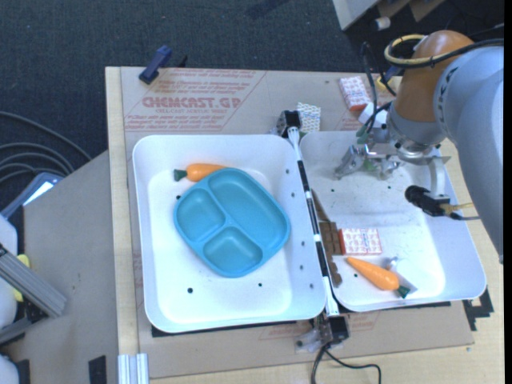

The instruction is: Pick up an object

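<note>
1. Camera view: I see the arm (468, 78) reaching in from the right, its orange band (420, 86) above the wrist, bent down over the far part of the right bin (456, 282).
2. The tool (360, 160) hangs low near that bin's far left corner; I cannot tell its state.
3. A carrot (374, 273) and a small patterned packet (362, 241) lie near the right bin's near edge, well apart from the tool.
4. In the left bin (160, 294) a blue divided plate (230, 221) touches a second carrot (200, 171) on its far side.

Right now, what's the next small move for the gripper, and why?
Probably travel toward the near end of the right bin and descend over the carrot. The gripper sits over bare floor at the far end, with nothing between its fingers.
</note>
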`<state>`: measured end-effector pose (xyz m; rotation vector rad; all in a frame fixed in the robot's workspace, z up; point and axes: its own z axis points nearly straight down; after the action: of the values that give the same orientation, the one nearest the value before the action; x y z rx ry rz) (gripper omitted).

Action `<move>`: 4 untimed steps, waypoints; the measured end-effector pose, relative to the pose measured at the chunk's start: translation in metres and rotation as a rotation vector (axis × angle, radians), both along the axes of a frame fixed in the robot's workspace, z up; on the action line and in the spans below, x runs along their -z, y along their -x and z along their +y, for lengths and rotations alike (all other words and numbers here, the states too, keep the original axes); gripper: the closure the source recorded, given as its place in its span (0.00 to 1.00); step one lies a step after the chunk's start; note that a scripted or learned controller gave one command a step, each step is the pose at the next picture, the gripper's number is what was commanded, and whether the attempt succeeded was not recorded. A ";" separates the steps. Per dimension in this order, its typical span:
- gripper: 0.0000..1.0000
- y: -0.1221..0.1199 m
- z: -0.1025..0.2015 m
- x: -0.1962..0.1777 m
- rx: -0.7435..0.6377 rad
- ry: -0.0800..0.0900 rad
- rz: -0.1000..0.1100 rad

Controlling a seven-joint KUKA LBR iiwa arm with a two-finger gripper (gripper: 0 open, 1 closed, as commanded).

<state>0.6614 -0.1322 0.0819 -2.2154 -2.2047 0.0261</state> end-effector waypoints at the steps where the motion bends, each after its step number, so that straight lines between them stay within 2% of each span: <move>1: 0.00 0.000 -0.005 0.001 -0.002 -0.003 0.000; 2: 0.00 0.086 -0.008 -0.063 -0.004 -0.001 -0.021; 3: 0.00 0.084 0.023 -0.021 -0.003 0.003 -0.038; 4: 1.00 0.083 0.025 -0.032 -0.002 0.000 -0.043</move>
<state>0.5786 -0.1070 0.1138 -2.2342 -2.2282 -0.0214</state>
